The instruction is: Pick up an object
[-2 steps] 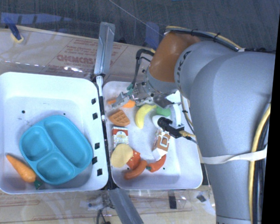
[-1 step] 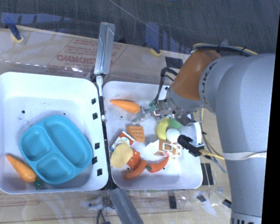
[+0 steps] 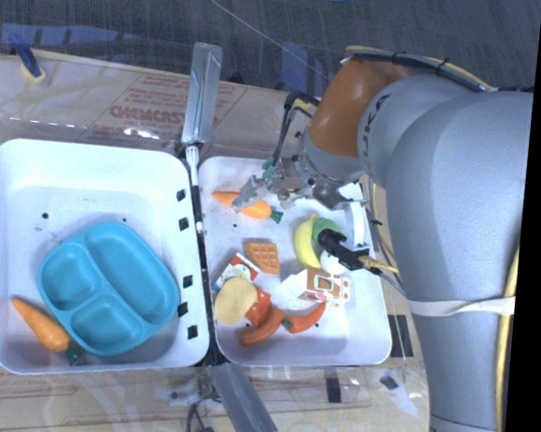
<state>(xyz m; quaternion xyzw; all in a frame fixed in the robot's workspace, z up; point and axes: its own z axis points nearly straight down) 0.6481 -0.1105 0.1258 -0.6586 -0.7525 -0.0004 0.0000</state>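
Item: gripper (image 3: 271,190), at 12 o'clock in your right bin (image 3: 372,346), hovering over a small carrot (image 3: 255,210). Step: approach. Grip state: you cannot tell. Next: descend squarely onto the carrot and close.

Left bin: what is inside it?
The left bin holds a blue divided tray and a carrot beside it. Whatever is under the tray is covered.
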